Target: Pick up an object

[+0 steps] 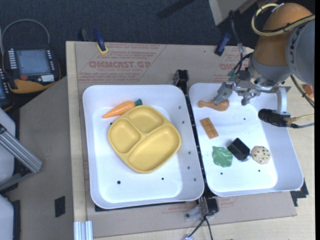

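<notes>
In the right bin's (285,174) upper-left corner, the spread claw (234,95) hangs over a toy drumstick (212,104), one finger touching its fat end. Lower squarely and pinch across the thick part. Its long axis runs left-right, bone end pointing left.

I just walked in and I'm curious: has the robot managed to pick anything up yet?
Not yet. Nothing looks lifted: the cookie, black block and green piece lie in the right bin. In hand: the robot's hand is low beside the tan drumstick-shaped toy. Left: gripping and raising it.
</notes>
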Controlling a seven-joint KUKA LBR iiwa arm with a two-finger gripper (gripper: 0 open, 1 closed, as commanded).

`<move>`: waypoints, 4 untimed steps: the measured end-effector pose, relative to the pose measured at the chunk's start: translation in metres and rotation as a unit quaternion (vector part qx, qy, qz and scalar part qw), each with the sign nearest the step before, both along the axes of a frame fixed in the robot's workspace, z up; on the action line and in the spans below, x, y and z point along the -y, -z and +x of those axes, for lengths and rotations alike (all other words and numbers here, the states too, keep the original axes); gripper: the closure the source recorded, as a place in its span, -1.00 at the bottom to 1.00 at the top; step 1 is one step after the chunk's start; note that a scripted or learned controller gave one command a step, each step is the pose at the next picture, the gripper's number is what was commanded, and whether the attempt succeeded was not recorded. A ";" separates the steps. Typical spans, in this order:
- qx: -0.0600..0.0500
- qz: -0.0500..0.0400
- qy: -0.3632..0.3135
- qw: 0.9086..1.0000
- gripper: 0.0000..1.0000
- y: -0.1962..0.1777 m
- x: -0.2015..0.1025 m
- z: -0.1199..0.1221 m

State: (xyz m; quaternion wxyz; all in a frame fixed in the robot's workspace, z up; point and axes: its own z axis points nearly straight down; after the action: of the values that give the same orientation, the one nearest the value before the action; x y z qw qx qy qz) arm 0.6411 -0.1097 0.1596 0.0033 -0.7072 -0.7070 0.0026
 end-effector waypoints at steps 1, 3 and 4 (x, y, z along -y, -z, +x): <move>0.000 0.000 0.000 1.000 -1.00 0.064 0.000 0.000; 0.007 -0.001 0.000 1.000 1.00 0.004 -0.004 0.001; 0.008 -0.002 -0.001 1.000 1.00 -0.050 -0.003 0.003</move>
State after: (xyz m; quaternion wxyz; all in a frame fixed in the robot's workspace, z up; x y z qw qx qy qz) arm 0.6439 -0.1063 0.2097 -0.0038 -0.7068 -0.7074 -0.0023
